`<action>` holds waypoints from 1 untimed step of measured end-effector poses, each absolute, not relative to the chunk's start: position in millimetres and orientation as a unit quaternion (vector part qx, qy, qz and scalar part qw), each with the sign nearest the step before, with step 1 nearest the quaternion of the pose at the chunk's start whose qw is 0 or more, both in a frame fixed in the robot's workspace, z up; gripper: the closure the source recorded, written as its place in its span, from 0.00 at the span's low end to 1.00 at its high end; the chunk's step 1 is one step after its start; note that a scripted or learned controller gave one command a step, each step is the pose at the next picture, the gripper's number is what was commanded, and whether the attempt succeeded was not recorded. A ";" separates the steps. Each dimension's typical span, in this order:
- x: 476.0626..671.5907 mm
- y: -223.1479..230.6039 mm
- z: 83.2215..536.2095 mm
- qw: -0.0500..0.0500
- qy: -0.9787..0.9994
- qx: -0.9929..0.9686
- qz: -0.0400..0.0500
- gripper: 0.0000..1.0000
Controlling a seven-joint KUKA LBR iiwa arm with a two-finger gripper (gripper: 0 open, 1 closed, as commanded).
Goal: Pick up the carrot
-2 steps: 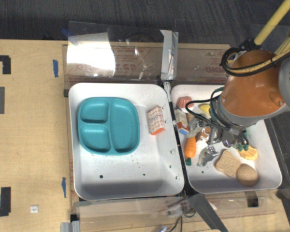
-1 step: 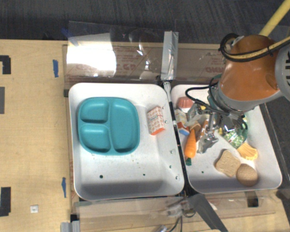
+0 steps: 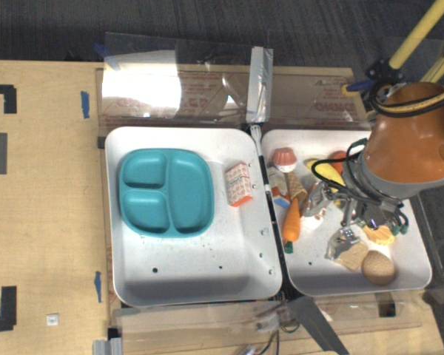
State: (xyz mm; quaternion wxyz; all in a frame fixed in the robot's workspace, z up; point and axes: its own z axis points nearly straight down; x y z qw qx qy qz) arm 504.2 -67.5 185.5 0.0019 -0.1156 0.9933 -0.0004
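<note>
We hover over the right bin (image 3: 422, 268), carrot not yet taken.
Our gripper (image 3: 345, 235) sits low among clutter; how wide it stands we cannot tell, and nothing shows held. The carrot (image 3: 291, 222) lies by the bin's left wall, just left of the gripper: we should shift left and straddle its narrow width.

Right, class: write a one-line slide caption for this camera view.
Gripper hangs over the right bin, right of the carrot; teal plate sits in the left bin.
</note>
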 end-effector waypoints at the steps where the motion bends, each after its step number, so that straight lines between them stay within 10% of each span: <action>1: 522.7 -50.1 185.1 0.003 0.996 -0.088 0.001 0.00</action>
